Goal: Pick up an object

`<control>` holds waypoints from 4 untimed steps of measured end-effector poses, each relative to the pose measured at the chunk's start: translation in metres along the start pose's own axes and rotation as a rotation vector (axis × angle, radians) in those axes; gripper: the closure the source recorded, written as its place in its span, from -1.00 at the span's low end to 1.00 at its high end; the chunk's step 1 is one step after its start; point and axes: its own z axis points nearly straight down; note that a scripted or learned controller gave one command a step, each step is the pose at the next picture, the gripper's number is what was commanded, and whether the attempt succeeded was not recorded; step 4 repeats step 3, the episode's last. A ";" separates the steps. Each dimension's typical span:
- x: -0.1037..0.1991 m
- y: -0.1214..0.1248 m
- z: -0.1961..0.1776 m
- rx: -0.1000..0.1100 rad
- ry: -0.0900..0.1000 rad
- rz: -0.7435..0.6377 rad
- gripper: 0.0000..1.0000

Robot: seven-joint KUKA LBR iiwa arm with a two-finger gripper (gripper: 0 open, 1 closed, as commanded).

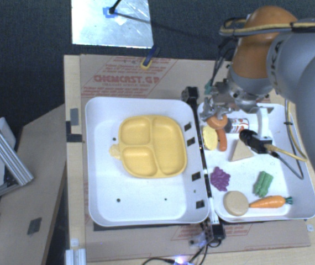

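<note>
Gripper (217,116): hangs low over the right bin (306,197), just beyond and to the view's left of the tan wedge (240,150). Whether it is released or clenched cannot be told, since the wrist hardware covers its tip.

Task item: an orange sausage-shaped piece (222,141), smooth and rounded, lies just left of the wedge. Its far end runs under the gripper and is hard to separate from it.

Nearer than the wedge:
- A round tan disc (236,203), flat-topped, at the bin's near rim.
- A toy carrot (267,202), orange with a green tip, near and to the right.
- A knobbly purple cluster (220,178), near left.
- A ribbed green piece (263,183), near right.

Level with the wedge, further left: a pale yellow oval (209,138) against the bin wall.

Just beyond the wedge: a small red-and-white can (236,126), partly hidden, label unreadable.

Well left of the wedge: the left bin (108,197) holds a glossy yellow three-compartment plate (152,146).

Beyond and left of the wedge: a cardboard sheet (127,77) under both bins carries red print reading "CHEMCAST GP"; the smaller lines are illegible.

Furthest from the wedge: a dull metal sheet (113,15), cut off at the top edge.
</note>
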 end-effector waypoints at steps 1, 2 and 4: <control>-0.003 0.004 -0.018 0.000 0.000 0.000 1.00; -0.004 0.000 -0.019 0.002 0.000 0.001 1.00; -0.002 -0.008 -0.004 0.001 -0.001 0.004 1.00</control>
